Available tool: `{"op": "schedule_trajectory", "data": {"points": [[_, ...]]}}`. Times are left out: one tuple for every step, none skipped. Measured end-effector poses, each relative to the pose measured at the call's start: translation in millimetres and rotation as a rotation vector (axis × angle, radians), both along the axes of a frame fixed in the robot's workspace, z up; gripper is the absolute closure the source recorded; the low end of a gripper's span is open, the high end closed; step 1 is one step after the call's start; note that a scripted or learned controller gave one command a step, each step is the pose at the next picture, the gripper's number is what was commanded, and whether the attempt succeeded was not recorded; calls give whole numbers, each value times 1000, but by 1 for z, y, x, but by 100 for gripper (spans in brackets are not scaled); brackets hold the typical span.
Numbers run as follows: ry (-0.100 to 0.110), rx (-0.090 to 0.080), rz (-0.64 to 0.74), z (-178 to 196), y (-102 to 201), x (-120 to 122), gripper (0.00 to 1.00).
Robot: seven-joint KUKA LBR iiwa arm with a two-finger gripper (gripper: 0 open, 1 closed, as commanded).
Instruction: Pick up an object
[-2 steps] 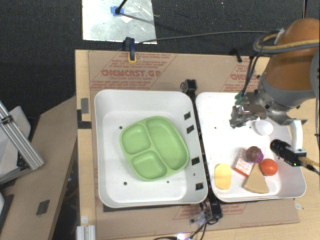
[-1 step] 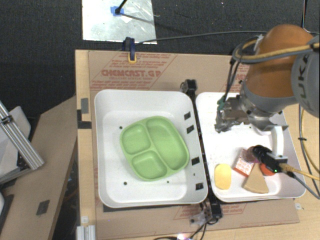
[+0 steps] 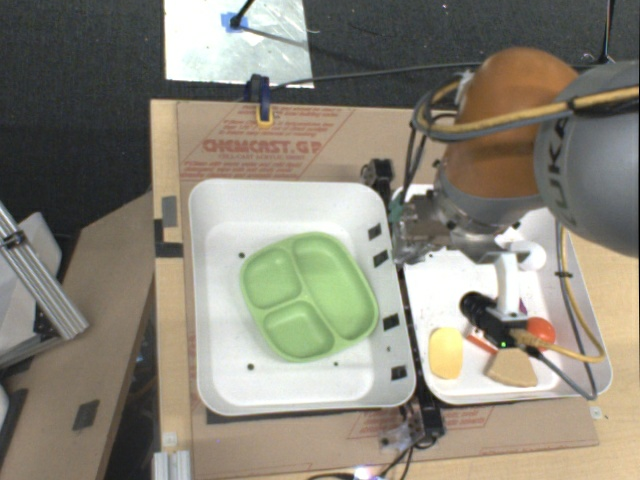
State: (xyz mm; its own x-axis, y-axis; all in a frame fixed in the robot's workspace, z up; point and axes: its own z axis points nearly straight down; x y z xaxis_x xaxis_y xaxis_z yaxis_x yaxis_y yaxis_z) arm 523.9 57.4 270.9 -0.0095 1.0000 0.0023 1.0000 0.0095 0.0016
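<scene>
Camera view: hand (image 3: 418, 236) seemingly low at right bin's (image 3: 436, 293) left wall; its spread cannot be told. Yellow piece (image 3: 445, 353) and tan wedge (image 3: 513, 370) lie nearer the front. Risk: closing on nothing, or clipping the wall.

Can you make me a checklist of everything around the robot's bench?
Surface: brown bench bearing a left bin and a right bin, both white.
Job's things: green divided plate in the left bin; yellow lump, tan wedge and small orange thing in the right bin.
Clutter: nothing seen.
Gripper: gripper above the right bin's far left part.
Cables: dark cables loop beside the arm's orange band.
Surroundings: blue clamp on the bench's far edge; shiny sheet beyond it; metal rail at left.
</scene>
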Motion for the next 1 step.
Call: {"op": "schedule_trajectory", "data": {"points": [[3, 0, -1, -24, 48, -6, 100]]}}
